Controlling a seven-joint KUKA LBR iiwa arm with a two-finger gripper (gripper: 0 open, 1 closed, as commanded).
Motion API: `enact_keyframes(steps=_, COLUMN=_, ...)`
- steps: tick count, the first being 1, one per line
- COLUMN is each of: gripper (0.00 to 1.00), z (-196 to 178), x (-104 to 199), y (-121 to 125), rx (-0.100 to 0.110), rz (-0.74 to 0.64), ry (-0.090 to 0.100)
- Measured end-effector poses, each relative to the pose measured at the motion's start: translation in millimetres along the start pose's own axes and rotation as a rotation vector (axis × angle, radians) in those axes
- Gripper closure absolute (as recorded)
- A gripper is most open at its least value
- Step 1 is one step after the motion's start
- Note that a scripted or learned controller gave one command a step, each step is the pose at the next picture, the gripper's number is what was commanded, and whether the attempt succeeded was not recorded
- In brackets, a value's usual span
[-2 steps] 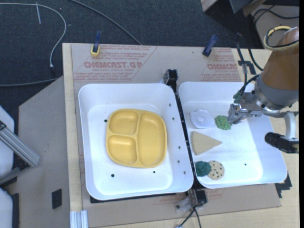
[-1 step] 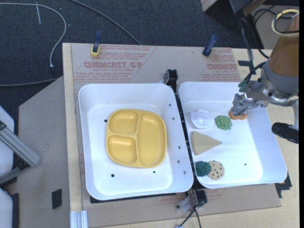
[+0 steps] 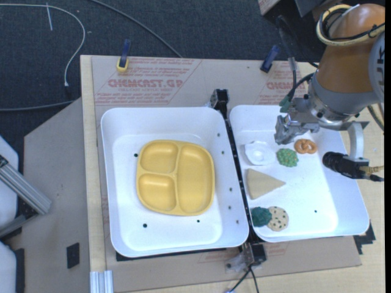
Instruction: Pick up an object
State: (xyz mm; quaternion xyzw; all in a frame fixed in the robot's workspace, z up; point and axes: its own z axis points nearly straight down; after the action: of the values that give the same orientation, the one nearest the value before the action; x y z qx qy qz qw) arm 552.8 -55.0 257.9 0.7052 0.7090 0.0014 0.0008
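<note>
Hanging low over the right bin, near its far edge, the pincer is just beside the green ball and pretzel. I cannot tell its state. It should pick one thing, center over it, and drop straight down.

My arm carries a broad rounded orange band, glossy, with grey casing to its right. A yellow-and-black cable loops over the top of the band. Below sits a grey metal wrist ring, then my pincer, dull grey metal, with thin dark wires trailing down to it.
</note>
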Motion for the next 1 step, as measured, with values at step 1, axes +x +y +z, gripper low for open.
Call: enact_keyframes(steps=1, gripper=1.00, z=1.9, x=58.5, y=11.2, rx=0.000, rz=0.001, ry=0.000)
